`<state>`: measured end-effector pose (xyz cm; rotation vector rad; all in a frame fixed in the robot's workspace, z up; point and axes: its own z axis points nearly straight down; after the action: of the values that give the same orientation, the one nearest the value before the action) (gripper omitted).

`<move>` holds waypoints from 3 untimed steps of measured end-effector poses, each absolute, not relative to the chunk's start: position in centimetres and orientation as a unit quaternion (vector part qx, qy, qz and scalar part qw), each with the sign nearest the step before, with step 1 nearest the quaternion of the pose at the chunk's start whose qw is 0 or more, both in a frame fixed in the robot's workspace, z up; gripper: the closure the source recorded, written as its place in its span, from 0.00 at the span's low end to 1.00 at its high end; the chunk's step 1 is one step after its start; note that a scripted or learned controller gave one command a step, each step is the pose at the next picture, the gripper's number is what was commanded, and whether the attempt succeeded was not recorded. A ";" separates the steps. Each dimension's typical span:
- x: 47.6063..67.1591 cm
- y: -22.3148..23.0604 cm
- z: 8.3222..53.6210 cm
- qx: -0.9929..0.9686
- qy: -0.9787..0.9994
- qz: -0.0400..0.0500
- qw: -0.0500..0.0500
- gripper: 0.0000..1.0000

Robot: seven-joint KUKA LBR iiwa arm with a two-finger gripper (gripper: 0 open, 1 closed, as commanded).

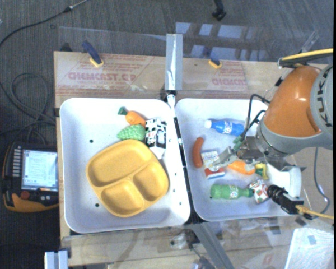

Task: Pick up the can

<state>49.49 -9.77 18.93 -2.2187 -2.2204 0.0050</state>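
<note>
The can (213,162), small and whitish with a red label, lies on its side in the middle of the right bin (197,206). My gripper (242,152) hangs low over that bin, just to the right of the can and above an orange toy carrot (242,168). The grey wrist and its orange band (291,111) cover the bin's right part. From this view nothing can be made out between can and gripper but a narrow gap.
The right bin also holds a blue and white bottle (226,127), a red sausage (197,151), a green bottle (231,192) and a small red-patterned carton (259,190). In the left bin (73,150) lie a yellow compartment tray (128,176), a carrot (134,117), a green vegetable (131,132) and a cow-patterned carton (155,133).
</note>
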 end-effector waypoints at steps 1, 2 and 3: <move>54.3 -15.6 21.7 -0.693 -0.721 0.000 0.001 0.00; 57.6 -21.8 19.3 -0.656 -0.755 0.001 0.000 0.00; 63.4 -21.7 10.0 -0.639 -0.769 -0.001 0.003 0.00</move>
<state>63.38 -21.69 10.00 -2.0031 -2.4116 -0.0040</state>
